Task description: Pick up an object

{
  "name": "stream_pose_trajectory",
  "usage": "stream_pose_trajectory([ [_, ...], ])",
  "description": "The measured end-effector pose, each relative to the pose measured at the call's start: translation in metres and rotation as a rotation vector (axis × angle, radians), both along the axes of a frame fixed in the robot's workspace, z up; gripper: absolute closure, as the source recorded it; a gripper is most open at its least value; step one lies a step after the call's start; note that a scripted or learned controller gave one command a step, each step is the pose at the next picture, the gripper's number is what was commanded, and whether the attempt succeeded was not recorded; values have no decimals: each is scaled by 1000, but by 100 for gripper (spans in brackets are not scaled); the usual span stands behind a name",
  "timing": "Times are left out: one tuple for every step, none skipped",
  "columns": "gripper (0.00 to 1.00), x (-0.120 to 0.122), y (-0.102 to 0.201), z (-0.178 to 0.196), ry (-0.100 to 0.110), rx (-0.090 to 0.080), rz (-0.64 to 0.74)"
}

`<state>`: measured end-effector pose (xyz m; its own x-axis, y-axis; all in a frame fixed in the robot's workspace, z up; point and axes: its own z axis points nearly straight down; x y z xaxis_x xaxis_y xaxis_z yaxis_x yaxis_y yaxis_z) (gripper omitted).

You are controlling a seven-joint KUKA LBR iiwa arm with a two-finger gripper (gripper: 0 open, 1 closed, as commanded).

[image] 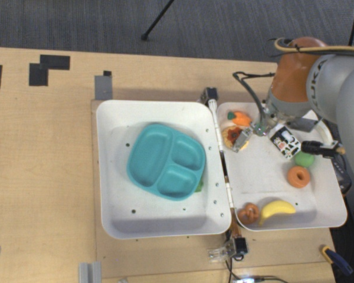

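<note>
1. Jaws (246,139) low in right bin (327,217), at its upper-left part; open or closed: cannot tell.
2. Yellow-red toy (231,136) touching jaws on their left; orange carrot (241,119) just above.
3. Black-white block (284,141) near, right of jaws; green ball (304,159) and orange donut (298,176) further right, lower.
4. Banana (277,209) well below jaws.
5. Teal divided plate (167,161) in left bin (115,158), well left.
</note>
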<state>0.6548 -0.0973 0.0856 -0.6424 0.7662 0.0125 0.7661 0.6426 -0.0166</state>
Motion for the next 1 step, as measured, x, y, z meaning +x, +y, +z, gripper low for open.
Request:
stream_pose_trajectory([
  [0,0,0,0,0,0,0],
])
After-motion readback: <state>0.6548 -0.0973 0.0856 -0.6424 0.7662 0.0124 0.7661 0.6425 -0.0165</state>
